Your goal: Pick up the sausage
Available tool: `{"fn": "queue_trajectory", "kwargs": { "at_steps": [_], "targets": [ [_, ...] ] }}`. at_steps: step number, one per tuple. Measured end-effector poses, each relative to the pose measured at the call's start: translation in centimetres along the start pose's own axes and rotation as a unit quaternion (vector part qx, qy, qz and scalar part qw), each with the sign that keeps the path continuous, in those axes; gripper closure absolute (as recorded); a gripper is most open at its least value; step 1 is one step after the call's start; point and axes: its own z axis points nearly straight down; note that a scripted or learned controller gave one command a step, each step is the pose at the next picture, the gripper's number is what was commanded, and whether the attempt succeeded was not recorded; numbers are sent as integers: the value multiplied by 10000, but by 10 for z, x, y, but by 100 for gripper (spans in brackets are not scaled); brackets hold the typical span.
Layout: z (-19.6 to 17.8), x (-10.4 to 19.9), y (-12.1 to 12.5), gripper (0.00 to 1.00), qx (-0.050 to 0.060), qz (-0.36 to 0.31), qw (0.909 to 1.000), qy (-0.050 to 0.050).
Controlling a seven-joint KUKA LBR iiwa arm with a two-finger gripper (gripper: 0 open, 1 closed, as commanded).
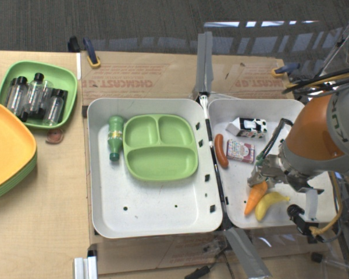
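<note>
The sausage (221, 150) is lying at the left edge of the right bin (221, 110), close against the wall that divides the two bins, running lengthwise along that wall. It is sitting to the left of the gripper (266, 176) and a little farther up the view, well apart from it, with nothing touching it. The gripper is hanging low over the middle of the right bin, below the arm (314, 137) and its orange band; whether it is spread or pressed together I cannot tell, because the wrist is covering it from above. A carrot (255, 197) is lying just below the gripper, its thick end pointing up toward the tool, and a banana (269, 204) is resting beside the carrot on its right, touching or nearly touching it. A pink packet (240, 150) is lying between the sausage and the gripper, up and to the left of the tool, and a black-and-white carton (250, 126) is sitting above that packet, farther from the tool. Far off to the gripper's left, in the left bin (157, 214), a green divided plate (160, 146) is lying flat with a green bottle (115, 136) just beside its left edge. Beyond that bin, on the bench, a green tray (64, 79) is holding small dark-capped bottles (36, 100), and stacked orange plates (7, 150) are sitting at the view's left edge.
</note>
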Motion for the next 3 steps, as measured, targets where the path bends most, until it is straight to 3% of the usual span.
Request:
{"fn": "queue_trajectory", "kwargs": {
  "at_steps": [1,2,3],
  "targets": [
    [8,-78,20,100,-22,-70,10000,-3],
    [8,-33,-9,100,-10,-152,9999,5],
    [8,-68,-3,100,-22,-266,9996,1]
  ]
}}
